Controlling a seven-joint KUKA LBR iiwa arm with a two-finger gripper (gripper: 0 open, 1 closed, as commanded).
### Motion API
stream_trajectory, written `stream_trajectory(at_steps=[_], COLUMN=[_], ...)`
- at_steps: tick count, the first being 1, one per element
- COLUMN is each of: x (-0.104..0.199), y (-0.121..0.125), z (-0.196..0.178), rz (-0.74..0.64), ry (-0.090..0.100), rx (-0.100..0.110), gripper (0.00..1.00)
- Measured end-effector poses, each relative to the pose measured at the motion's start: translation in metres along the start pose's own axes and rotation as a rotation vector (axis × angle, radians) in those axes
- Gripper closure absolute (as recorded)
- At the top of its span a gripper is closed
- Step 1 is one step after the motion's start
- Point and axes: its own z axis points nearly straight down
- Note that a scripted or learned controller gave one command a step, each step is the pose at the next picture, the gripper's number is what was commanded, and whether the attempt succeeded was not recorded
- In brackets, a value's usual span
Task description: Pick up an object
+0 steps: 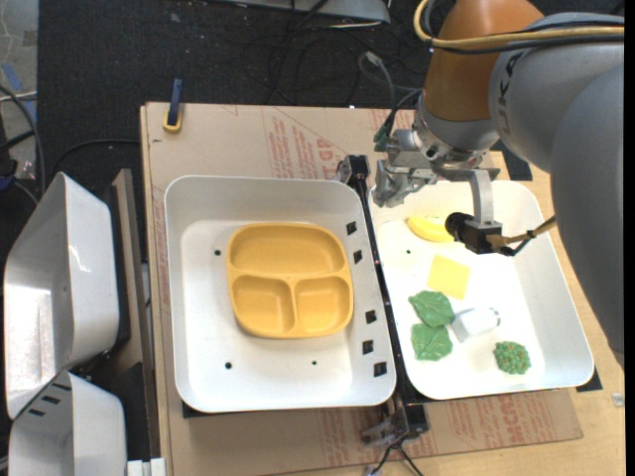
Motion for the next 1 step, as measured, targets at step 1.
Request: stream_trajectory(at_steps=[1], x=[0.0535], y=[0.0125], z=[0.0074], rz=[-0.001], ry=[0.0], rx=[0.0], gripper=[1.0])
